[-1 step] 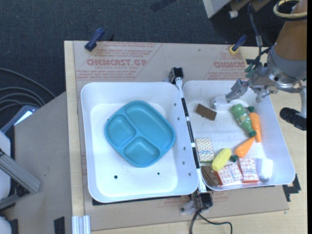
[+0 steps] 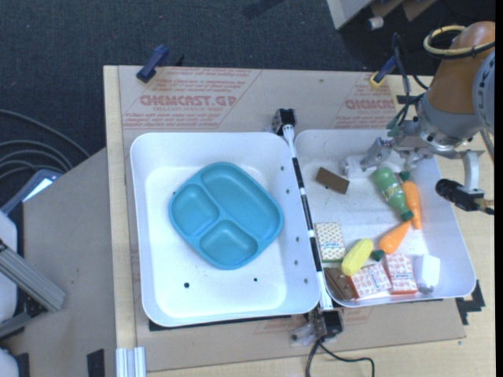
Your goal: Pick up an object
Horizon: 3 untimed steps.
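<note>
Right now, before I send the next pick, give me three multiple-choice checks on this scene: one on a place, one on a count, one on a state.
1. Where does the blue divided tray lie?
A. In the left bin
B. In the right bin
C. On the bare bench

2. How many orange carrot toys lie in the right bin?
A. None
B. Two
C. Five

3. What is in the blue tray's compartments?
A. The yellow toy
B. The green bottle
C. Nothing

Answers:
1. A: the tray sits in the middle of the left bin.
2. B: one carrot beside the green bottle, another carrot lower down.
3. C: all compartments show bare blue; the yellow toy lies in the right bin.
</note>
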Each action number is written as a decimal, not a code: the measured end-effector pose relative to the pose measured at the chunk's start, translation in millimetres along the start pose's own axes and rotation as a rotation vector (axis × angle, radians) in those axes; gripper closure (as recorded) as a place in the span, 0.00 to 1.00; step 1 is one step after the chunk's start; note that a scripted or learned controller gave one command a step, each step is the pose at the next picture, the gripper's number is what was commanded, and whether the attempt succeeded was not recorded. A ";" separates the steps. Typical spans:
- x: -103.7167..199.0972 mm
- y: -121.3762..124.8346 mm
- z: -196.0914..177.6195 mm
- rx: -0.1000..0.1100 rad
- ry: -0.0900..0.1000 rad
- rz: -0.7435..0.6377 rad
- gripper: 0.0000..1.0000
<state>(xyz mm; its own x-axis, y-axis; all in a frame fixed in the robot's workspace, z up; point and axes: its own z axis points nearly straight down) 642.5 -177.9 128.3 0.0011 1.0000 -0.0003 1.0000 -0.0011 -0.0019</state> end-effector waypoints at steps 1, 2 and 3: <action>-12.1 -13.4 42.1 -0.003 0.005 -0.003 0.00; -13.1 -13.5 32.2 -0.003 0.002 -0.003 1.00; 81.1 -7.0 42.6 0.001 0.002 -0.003 1.00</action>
<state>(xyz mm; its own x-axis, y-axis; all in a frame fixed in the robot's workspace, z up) 635.6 -96.8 85.7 -0.0016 1.0000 0.0021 1.0000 0.0016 -0.0032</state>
